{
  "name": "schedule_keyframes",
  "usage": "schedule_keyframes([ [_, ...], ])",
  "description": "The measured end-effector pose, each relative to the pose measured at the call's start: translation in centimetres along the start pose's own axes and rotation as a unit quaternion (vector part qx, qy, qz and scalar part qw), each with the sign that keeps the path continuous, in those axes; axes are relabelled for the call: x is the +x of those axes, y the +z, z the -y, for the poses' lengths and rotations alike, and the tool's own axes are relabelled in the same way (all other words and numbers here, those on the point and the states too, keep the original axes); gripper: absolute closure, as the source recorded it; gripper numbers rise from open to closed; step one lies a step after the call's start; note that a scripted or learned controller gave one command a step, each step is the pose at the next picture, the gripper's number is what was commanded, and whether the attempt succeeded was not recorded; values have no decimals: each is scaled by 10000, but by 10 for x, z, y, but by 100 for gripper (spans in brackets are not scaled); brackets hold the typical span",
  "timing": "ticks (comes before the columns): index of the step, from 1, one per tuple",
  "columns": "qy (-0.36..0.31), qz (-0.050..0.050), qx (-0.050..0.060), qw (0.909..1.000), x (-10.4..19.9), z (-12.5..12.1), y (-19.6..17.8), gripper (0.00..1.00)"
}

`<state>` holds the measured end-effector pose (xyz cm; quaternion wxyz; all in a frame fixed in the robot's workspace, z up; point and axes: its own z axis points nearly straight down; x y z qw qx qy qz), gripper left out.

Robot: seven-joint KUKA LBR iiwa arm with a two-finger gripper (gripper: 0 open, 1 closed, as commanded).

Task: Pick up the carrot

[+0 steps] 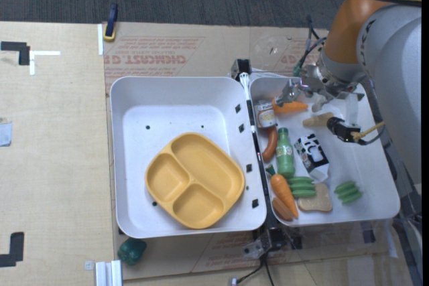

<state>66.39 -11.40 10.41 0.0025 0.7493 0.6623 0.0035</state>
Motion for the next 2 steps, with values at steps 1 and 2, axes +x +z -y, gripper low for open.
schedule_keyframes([
  [1,1272,-1,-76,9918,-8,30,0,0],
  [2,3046,4,58,9524,-8,1,0,0],
])
